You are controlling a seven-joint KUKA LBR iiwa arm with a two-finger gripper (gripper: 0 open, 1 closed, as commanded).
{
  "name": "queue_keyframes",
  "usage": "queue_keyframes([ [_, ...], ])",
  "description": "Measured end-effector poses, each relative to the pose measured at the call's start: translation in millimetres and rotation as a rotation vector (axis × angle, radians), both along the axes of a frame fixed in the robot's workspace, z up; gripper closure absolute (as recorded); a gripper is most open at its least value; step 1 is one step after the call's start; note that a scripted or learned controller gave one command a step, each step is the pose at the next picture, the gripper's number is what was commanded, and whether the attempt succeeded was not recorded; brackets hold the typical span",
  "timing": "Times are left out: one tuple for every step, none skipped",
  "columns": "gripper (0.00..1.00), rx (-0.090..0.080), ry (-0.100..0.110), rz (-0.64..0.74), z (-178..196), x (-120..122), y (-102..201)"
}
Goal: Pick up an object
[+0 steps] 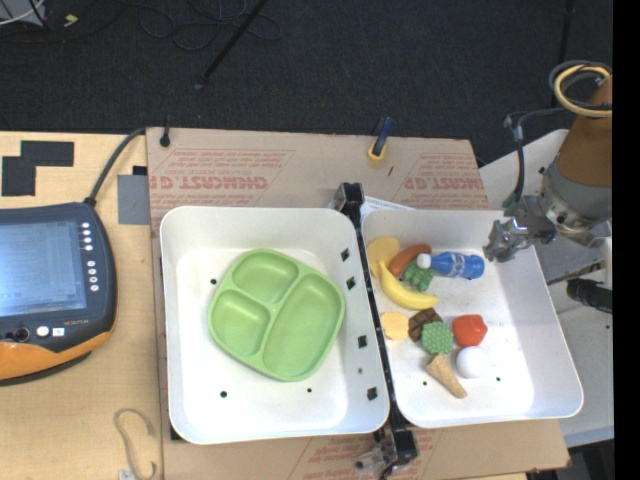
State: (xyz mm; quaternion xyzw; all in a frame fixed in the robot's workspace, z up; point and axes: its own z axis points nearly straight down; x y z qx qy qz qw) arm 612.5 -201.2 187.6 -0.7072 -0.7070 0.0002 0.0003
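Note:
The right bin [530, 368] holds several toy foods: a yellow banana [398, 286], a blue bottle [454, 264], an orange-red sausage [407, 258], a red pepper [469, 329], a green broccoli [437, 338], a white egg [474, 362], an ice-cream cone [444, 374] and a brown piece [424, 320]. My gripper [505, 238] hangs at the bin's upper right edge, right of the blue bottle and apart from it. Nothing shows between its fingers.
The left bin [190, 368] holds a green divided plate [277, 313]. A tablet-like pendant [50, 273] lies at the far left on the bench. A black divider clamp [365, 308] runs between the bins. Cardboard [250, 173] lies under both bins.

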Motion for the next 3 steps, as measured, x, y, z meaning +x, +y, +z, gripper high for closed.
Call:
queue_keyframes([
  [1.00,0.000,-0.001,0.001,41.1,0.1,-1.7],
  [1.00,0.002,0.002,0.005,48.9,7.0,55.4],
  [1.00,0.001,0.005,0.003,37.7,4.2,110.4],
])
